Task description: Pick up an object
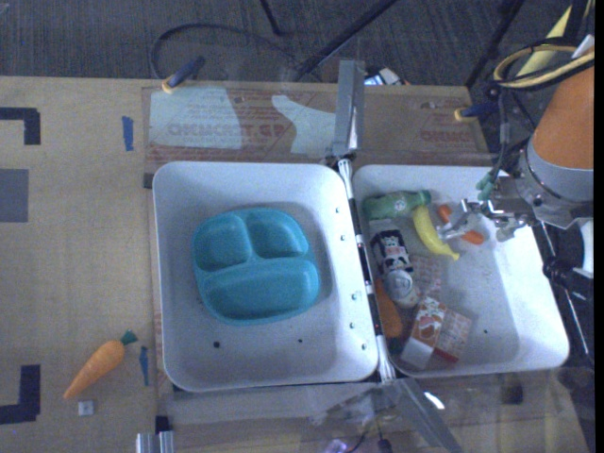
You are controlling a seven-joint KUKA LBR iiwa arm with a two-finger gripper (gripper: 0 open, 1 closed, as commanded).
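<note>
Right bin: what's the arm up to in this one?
The arm's tool hangs low over the right bin, beside the banana. Nothing visibly sits in its grip yet. A green bottle, a small carton and other bits lie along the bin's left side. The left bin holds a blue tray.
</note>
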